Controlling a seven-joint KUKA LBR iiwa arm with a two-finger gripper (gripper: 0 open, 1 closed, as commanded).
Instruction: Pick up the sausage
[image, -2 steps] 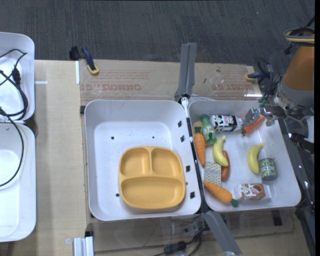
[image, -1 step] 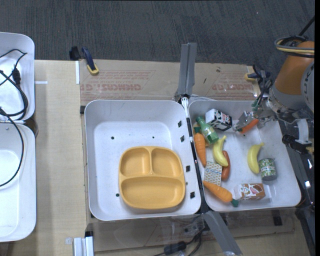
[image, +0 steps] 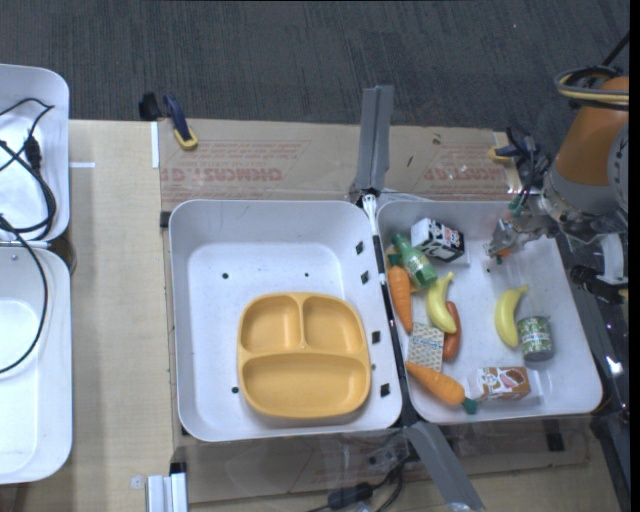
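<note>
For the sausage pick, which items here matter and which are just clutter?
Job: sausage, gripper.

Clutter: two bananas, two carrots, green bottle, can, yellow tray.

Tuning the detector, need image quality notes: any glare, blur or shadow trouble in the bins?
Camera view: lighting is even and soft, with faint shadows under the yellow three-compartment plastic tray. The flat white left bin shows no blown-out glare. The small reddish-brown sausage is low-resolution and partly hidden by a yellow toy banana. The pincer is small and soft-edged, so its state is unclear.
</note>
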